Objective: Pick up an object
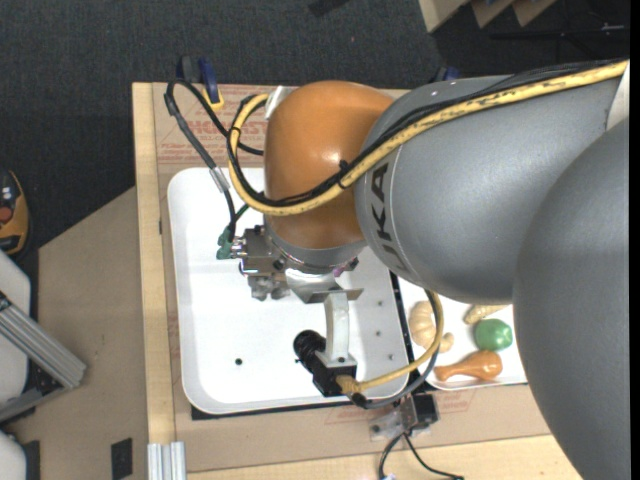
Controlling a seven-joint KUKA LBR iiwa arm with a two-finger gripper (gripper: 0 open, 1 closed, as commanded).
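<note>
Over left bin [200, 298], tool [263, 273] held low, likely for grab attempt; opening hidden under wrist [320, 158], cannot be told. Green ball [493, 335], orange gourd [470, 369] seen in right bin [505, 378], well apart from tool.

- Two bins share the bench [155, 298] — the left bin [205, 298] touching the right bin [456, 308].
- The arm [470, 168] reaches in from the right, over the right bin, its wrist above the left bin's middle.
- Right bin, near-left corner — a lumpy toy [425, 320], a ball-shaped toy [492, 334] to its right, a gourd-shaped toy [470, 369] in front of both.
</note>
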